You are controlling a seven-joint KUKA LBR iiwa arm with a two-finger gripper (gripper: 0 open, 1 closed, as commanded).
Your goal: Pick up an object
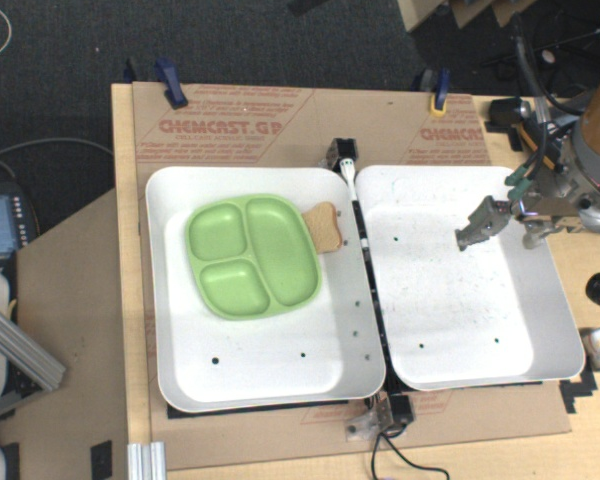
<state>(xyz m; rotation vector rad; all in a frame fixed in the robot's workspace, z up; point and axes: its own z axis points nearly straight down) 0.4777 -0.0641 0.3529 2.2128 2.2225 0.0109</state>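
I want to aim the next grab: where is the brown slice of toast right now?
The toast lies in the left bin, at the green plate's upper right edge, near the divide between the bins. The pincer hangs over the right bin.

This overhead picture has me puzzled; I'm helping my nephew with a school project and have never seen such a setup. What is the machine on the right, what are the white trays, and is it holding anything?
The one camera sits above a workbench and looks down at a slant. Two shallow white bins lie side by side on a brown board. The left bin holds a green plate divided into three sections, with a small tan piece, perhaps a slice of toast or a sponge, lying against the plate's right edge. The machine coming in from the right is a robot arm; its end carries a gripper, a two-finger claw for picking things up. The gripper hangs over the upper right part of the right bin. Nothing can be seen between its fingers, so it does not appear to hold anything. Its job is to pick up an object, and both objects lie in the other bin.
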